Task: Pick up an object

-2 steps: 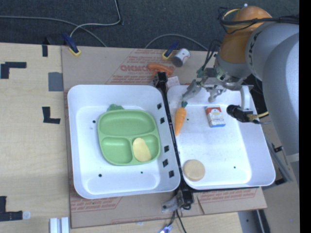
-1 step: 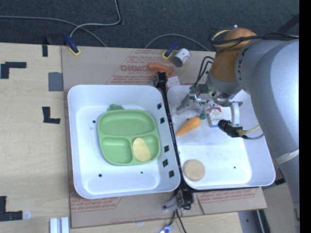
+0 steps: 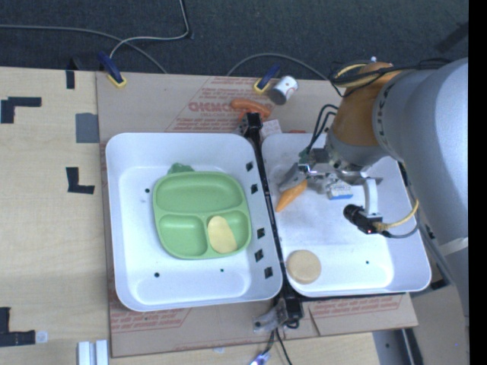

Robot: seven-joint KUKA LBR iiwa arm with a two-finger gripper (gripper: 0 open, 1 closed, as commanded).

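My gripper (image 3: 298,176) is low in the right bin (image 3: 380,268), close to its left wall. An orange carrot-shaped piece (image 3: 289,196) lies slanted just below and left of the gripper tip, touching or nearly touching it. I cannot see whether the carrot is held. A round tan disc (image 3: 303,266) rests near the front left corner of the same bin. In the left bin (image 3: 129,204) a green divided plate (image 3: 194,196) holds a pale yellow oval piece (image 3: 222,234) in its lower right compartment.
A dark green bit (image 3: 180,168) peeks out behind the plate. A black divider with clips (image 3: 262,204) runs between the bins. An orange item (image 3: 251,106) and a small white cylinder (image 3: 283,90) lie on the cardboard behind the bins. Cables hang off the wrist (image 3: 373,223).
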